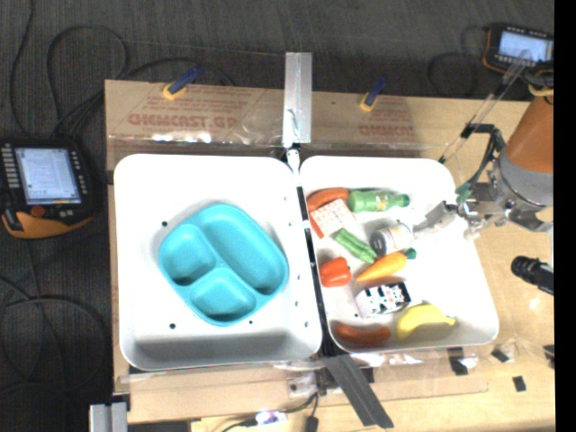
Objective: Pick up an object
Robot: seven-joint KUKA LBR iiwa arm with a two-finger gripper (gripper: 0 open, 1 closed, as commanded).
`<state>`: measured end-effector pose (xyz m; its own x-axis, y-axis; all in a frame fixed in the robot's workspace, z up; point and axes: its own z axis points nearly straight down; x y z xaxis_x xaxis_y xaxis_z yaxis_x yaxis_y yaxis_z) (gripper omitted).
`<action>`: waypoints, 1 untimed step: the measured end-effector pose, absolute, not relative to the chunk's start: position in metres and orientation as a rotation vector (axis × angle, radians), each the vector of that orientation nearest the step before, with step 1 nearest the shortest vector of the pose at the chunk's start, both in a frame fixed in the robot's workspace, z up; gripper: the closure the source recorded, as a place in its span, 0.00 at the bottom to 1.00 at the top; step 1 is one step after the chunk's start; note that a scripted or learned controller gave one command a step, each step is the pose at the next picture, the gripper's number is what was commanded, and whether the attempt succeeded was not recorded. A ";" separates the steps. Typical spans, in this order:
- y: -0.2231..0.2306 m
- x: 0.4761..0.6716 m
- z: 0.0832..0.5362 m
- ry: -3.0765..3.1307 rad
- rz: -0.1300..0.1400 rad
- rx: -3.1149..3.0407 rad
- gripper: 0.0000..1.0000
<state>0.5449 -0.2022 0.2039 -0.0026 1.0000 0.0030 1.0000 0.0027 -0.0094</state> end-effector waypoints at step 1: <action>-0.225 0.536 0.382 -2.039 0.013 -2.385 0.00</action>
